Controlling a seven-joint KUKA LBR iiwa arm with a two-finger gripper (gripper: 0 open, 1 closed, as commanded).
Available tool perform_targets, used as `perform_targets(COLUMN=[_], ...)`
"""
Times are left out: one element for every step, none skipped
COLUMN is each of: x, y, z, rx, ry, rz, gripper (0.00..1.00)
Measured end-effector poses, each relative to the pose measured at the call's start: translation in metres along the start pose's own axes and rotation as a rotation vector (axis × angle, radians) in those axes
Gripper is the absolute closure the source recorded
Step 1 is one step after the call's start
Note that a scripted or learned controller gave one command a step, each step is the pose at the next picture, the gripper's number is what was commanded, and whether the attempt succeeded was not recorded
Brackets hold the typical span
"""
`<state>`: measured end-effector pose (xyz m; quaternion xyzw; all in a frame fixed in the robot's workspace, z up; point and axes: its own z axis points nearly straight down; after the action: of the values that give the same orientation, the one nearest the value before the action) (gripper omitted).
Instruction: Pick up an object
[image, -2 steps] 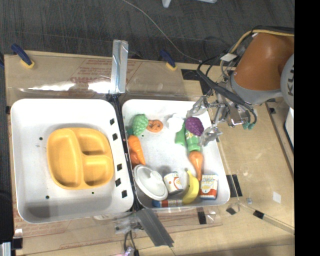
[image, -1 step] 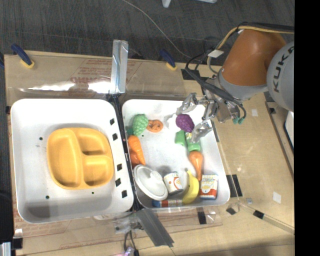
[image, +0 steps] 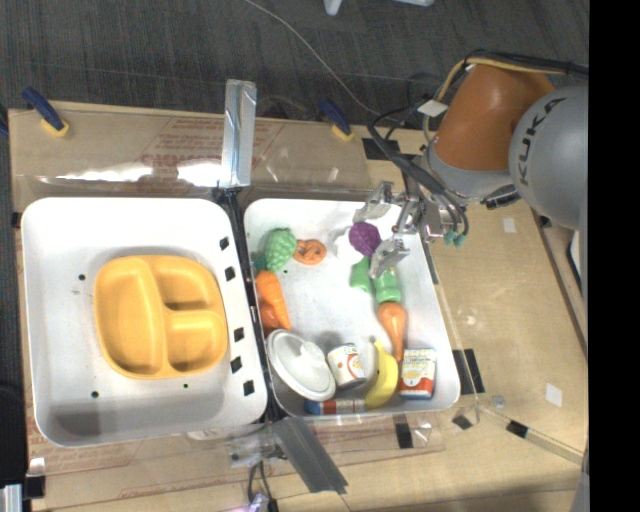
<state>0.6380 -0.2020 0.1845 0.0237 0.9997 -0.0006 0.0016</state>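
The right bin holds several toy foods. A purple toy vegetable lies near its far right corner. My gripper hangs over that corner, reaching in from the right and open. One metal finger stands just behind the purple toy and the other finger just in front of it. Nothing is clamped between them. A green piece lies right below the gripper, with an orange carrot further forward.
Also in the right bin are a green bumpy vegetable, a small orange toy, a second carrot, a white lid, a can, a banana and a carton. The left bin holds a yellow divided tray.
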Motion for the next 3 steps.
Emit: perform_targets(x=[-0.017, -0.012, -0.013], y=[-0.007, -0.009, -0.008], z=[-0.01, -0.016, -0.028], rx=[0.001, 0.001, 0.001], ry=[-0.003, 0.001, -0.004], rz=[0.246, 0.329, 0.324], gripper=[1.0, 1.0, 1.0])
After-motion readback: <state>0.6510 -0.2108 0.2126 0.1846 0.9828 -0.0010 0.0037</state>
